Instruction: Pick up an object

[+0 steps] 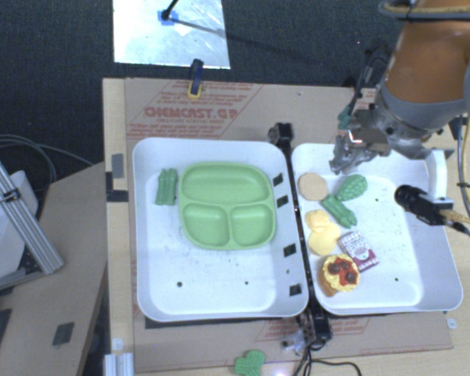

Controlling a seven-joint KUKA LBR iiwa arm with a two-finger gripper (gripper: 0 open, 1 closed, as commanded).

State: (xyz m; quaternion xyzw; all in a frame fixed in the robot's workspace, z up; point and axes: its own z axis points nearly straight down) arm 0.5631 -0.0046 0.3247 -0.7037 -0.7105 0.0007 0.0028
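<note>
Right, from my seat I see the gripper (346,160) poised over the far left part of the right bin (431,288), just above a bumpy green toy pickle (351,186) that lies tilted, with a round tan cookie (313,186) just to its left. Whether the pincer is apart or together, I cannot tell. Nearer me in that bin lie a second green piece (338,211), two yellow lumps (321,232), a small red-and-white packet (357,250) and a yellow cup with red topping (340,273). The left bin (153,288) carries a green divided tray (226,205) and a green ribbed strip (166,186).
</note>
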